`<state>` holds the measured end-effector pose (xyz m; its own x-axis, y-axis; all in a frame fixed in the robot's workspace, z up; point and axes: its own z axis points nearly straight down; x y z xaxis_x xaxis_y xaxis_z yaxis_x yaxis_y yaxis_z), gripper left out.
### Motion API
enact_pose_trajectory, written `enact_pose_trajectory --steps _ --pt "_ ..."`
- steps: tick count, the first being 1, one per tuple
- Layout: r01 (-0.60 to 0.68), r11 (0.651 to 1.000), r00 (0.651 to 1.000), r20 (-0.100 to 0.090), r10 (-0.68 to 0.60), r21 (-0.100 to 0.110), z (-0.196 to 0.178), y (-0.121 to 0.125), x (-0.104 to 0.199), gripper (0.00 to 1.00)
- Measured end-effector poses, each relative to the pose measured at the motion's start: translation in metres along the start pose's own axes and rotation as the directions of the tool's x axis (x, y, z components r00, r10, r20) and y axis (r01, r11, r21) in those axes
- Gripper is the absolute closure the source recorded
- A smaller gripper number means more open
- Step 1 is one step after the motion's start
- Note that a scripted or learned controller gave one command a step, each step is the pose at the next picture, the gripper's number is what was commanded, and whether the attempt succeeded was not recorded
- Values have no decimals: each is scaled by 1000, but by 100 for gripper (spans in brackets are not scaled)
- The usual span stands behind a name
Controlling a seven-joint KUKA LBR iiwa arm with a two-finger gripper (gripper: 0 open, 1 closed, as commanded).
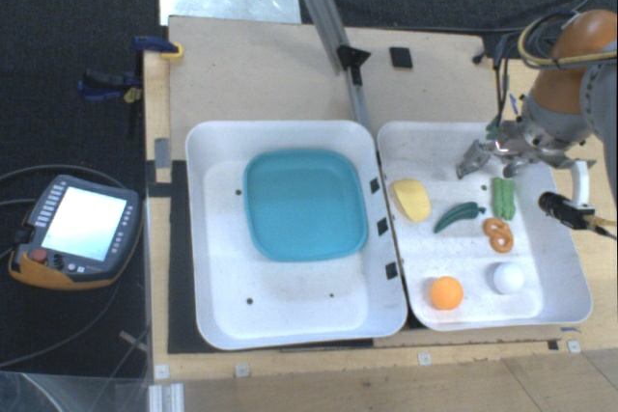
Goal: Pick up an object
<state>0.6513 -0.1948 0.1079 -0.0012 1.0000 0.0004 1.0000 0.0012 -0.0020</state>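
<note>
Camera view, counter [270, 63] with two white bins: left bin [217, 304] holds a teal square plate [304, 205]; right bin [560, 289] holds a yellow lemon-like piece [412, 200], a dark green pepper-like piece [457, 216], a light green ridged piece [503, 197], a small brown pretzel [498, 234], an orange ball [445, 292] and a white ball [507, 278], all lying apart on the bin floor. Pincer [491, 159] on the grey and orange arm [570, 82] sits over the right bin's upper part, just above the light green piece, grasping nothing visible; how far it is parted I cannot tell. A pendant with a lit screen [77, 229] lies on the floor to the left of the counter.
</note>
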Motion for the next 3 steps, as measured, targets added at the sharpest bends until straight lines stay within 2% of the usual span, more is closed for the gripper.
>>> enact_pose_trajectory --steps 1,2,3 --pt "1 1000 1000 2 -1 -7 15 2 0 0" --pt "1 1000 1000 2 -1 -7 5 2 0 100" --pt "-1 1000 1000 2 1 -7 -47 -5 -7 100"
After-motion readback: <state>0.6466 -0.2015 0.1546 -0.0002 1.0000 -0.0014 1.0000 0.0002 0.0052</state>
